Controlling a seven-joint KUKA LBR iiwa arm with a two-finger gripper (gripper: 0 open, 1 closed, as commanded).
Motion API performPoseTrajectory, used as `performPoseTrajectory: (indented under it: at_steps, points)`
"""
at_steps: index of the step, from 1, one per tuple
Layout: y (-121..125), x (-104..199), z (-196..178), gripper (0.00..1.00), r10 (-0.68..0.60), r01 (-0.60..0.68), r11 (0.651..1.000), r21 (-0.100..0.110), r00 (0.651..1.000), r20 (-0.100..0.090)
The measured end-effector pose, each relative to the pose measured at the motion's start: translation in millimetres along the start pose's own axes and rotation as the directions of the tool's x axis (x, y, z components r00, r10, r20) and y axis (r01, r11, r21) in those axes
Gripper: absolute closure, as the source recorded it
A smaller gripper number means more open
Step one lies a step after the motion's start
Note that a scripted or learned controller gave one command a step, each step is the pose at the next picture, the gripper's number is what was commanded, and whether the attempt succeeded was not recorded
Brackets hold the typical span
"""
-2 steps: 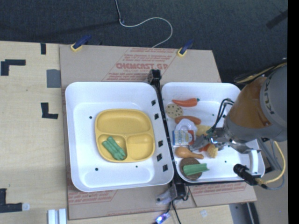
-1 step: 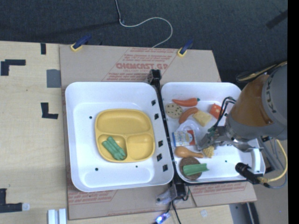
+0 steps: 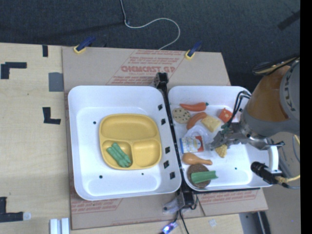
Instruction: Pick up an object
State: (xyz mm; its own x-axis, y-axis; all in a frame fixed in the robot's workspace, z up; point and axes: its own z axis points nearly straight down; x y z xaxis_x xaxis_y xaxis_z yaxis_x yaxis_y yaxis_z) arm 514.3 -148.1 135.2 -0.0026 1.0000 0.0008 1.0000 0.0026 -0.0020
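Closest to the lens, at the bottom of the right bin (image 3: 243,179), there's a brown round thing with a green piece on top (image 3: 201,175), some kind of toy burger maybe, hard to say. Just above it lies an orange drumstick-looking piece (image 3: 197,158), then a small clear packet with a label (image 3: 192,143).

Left bin (image 3: 83,130) holds a yellow divided plate (image 3: 130,140) with green beans (image 3: 119,154) in its lower left compartment. That side isn't in play right now.

The gripper (image 3: 218,141) is down in the right bin, coming in from the right, with its dark tip sitting in the thick of the pile, touching or nearly touching the packet and a yellow wedge (image 3: 222,151). Honestly can't tell how wide the hand is spread, or if it has anything at all. Nothing is visibly clamped.

Behind the tip: a pale yellow chunk (image 3: 211,124), an orange sausage (image 3: 196,119), a cookie (image 3: 181,114), a small red piece (image 3: 224,115) and a red chili pepper (image 3: 194,106) toward the far wall.

What worries me is how crowded it is. Everything's touching or just beside something else, so I'd guess a close could pinch two items, or clip an edge and flick the wedge away. That packet looks slippery and floppy too, so it could slide out on the lift. A neighbour getting dragged up and dropped seems likely as well.
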Motion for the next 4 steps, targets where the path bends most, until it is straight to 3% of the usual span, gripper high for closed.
performPoseTrajectory:
  at_steps: [2, 4]
  points:
    - [-3.1, 10.9, -89.1, 1.0, 0.0, 0.0, 1.0, 0.0, 1.0, 0.001]
    - [-3.3, 120.9, -79.5, 1.0, -0.004, 0.004, 1.0, 0.006, 1.0, -0.001]
